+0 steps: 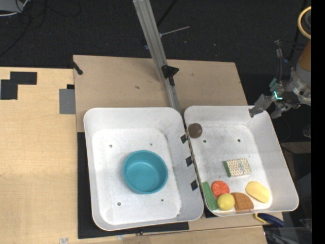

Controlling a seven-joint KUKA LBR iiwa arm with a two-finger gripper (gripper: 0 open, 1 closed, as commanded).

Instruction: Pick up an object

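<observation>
So the gripper (268,105) is hanging over the top right corner of the right bin (264,136), fingers spread open with nothing between them. The stuff to grab is down in that bin's lower end: a red tomato (220,187), a yellow lemon-looking ball (226,202), a brown bread-like piece (243,202), a yellow oval thing (257,191) and a green strip (208,196), all bunched together. A speckled sponge (237,167) lies just above them. A brown ball (195,130) rests at the top left. The left bin (101,136) holds a teal bowl (145,172).
</observation>
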